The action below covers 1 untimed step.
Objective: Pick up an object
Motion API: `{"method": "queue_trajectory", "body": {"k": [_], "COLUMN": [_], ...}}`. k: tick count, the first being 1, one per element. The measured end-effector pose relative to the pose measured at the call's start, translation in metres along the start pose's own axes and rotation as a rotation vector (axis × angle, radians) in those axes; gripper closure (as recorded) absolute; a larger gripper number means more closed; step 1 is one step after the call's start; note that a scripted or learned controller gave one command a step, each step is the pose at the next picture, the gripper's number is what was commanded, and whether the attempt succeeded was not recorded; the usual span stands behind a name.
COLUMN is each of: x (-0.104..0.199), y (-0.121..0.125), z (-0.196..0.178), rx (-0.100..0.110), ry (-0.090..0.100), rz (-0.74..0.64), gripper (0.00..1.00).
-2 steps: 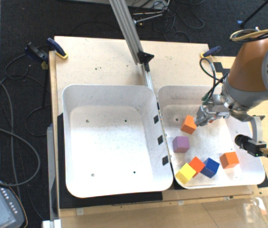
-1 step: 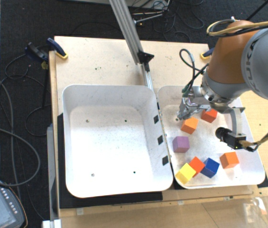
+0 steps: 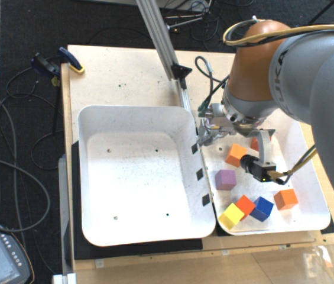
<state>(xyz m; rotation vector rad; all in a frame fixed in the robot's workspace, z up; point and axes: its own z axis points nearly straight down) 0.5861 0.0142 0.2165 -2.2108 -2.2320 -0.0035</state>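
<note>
Reaching over the right bin (image 3: 306, 216): gripper (image 3: 209, 129), grasp state cannot be told. Lying loose inside: purple cube (image 3: 226, 179), yellow cube (image 3: 232, 216), blue cube (image 3: 262, 208).

Two bins side by side on bench, cubes all in right bin.

Left bin (image 3: 131, 182) and right bin (image 3: 308, 215) sit on bench (image 3: 125, 70), rims meeting down the middle. In right bin: back cube (image 3: 236, 155) is rearmost; mid cube (image 3: 225, 179) is just in front of it, slightly left, near the shared rim. At the front is a tight cluster of three: corner cube (image 3: 232, 216) leftmost and nearest the front rim, centre cube (image 3: 245, 205) against it, outer cube (image 3: 262, 208) on centre cube's right. Lone cube (image 3: 285, 199) lies right of the cluster, apart. Arm (image 3: 297, 58) reaches in from the right over the right bin's rear; gripper (image 3: 205, 136) is over the shared rim, behind-left of back cube. Clamp (image 3: 66, 61) is at the bench's rear-left corner.
</note>
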Motion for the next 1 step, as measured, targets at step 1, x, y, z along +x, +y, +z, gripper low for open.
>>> {"method": "queue_trajectory", "body": {"k": [1], "x": [0.0579], "y": [0.0188], "z": [-0.0153], "rx": [-0.001], "ry": [0.001], "rz": [0.001], "gripper": [1.00]}}
